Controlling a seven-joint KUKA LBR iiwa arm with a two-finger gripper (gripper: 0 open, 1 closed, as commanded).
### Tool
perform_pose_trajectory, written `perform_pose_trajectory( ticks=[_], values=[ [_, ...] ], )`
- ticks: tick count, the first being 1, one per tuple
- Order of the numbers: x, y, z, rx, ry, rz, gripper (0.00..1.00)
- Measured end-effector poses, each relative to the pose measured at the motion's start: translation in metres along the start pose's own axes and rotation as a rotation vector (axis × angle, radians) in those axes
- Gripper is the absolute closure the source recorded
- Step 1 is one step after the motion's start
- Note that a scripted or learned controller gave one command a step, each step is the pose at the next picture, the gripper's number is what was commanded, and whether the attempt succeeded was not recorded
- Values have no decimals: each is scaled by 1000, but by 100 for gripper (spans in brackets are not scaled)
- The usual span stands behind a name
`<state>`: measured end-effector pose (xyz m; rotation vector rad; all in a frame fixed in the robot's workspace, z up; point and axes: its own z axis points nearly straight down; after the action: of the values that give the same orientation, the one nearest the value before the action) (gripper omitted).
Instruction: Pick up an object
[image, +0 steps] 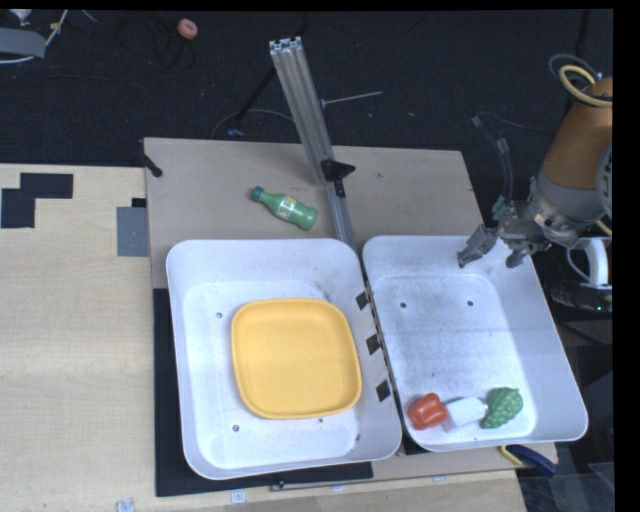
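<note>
Camera view looks down at a slant on two shallow white bins that stand side by side on a bench. I use the right bin (470, 330) as the landmark for every place.

The arm (578, 150) enters at the far right corner of the right bin. Its orange band sits above the grey wrist, and the wrist points down and a little toward the bin. The gripper (492, 252) hangs over the far rim of the right bin, close to that far right corner. Its two fingers (474, 250) are spread well apart, and nothing is between them.

Three small objects lie in a row along the near edge of the right bin, well apart from the gripper. The red pepper (427, 410) is at the left end of the row, the white block (464, 411) is in the middle and touches the pepper, and the green grapes (502, 406) are at the right end, just beside the block.

The left bin (200, 300) touches the left side of the right bin, and a yellow plate (295, 357) lies flat in its middle. A green bottle (285, 207) lies on its side on the bench, beyond the left bin and far to the left of the right bin's far rim. A metal rail (308, 100) stands slanted behind the place where the two bins meet.
</note>
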<state>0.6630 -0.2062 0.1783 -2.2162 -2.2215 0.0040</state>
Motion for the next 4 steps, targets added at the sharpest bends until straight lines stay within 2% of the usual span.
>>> perform_pose_trajectory(
  ticks=[1, 2, 3, 4],
  values=[
    [7, 4, 59, 1, 0, 1, 0],
    [9, 4, 89, -2, 0, 0, 0],
    [8, 5, 77, -5, -1, -1, 100],
    [6, -2, 18, -9, -2, 3, 100]
  ],
)
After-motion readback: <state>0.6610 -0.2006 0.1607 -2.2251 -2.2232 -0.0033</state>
